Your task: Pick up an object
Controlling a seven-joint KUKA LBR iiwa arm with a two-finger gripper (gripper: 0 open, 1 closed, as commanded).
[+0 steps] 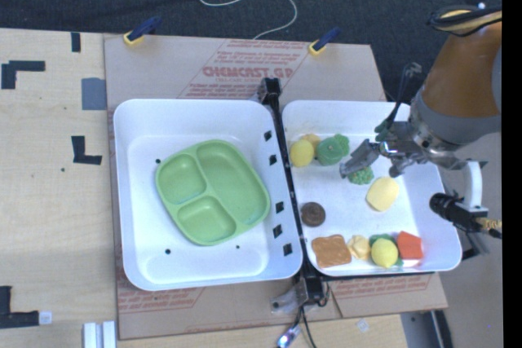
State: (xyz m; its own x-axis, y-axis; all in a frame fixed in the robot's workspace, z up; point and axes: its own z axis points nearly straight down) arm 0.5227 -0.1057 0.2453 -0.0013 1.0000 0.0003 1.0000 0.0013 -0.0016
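End effector (377, 161) fingers spread, hovering over right bin (424, 261) beside knobbly green toy (332, 149), smooth pale-yellow lemon (382, 194).

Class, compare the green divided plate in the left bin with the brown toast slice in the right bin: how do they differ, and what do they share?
The green divided plate is far larger than the toast slice. The plate is light green with three compartments; the toast is orange-brown and plain. The plate lies alone in the left bin; the toast sits among other toy foods near the right bin's front edge. Both lie flat.
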